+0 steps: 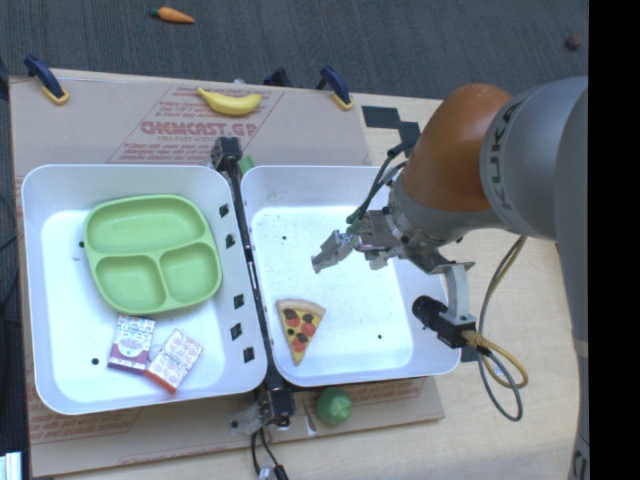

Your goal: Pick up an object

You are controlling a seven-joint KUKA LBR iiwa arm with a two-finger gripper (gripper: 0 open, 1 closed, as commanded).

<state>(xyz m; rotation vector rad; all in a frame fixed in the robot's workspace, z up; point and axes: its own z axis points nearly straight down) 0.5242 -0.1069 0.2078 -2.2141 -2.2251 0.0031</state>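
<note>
Over the right bin, your gripper hangs in the air, its fingers pointing toward the divider between the two bins. You can see the fingers spread apart with nothing between them. Just below and slightly left of the fingertips, a pizza slice lies flat on the bin floor, its point aimed at the near rim, apart from the gripper. Well left of the fingers, in the left bin, sits a green tray with three compartments. Below it lie two small packets, touching each other. Beyond the fingers, outside the bins, a banana rests on the cardboard. Past the near rim, below the pizza slice, sits a green ball.
</note>
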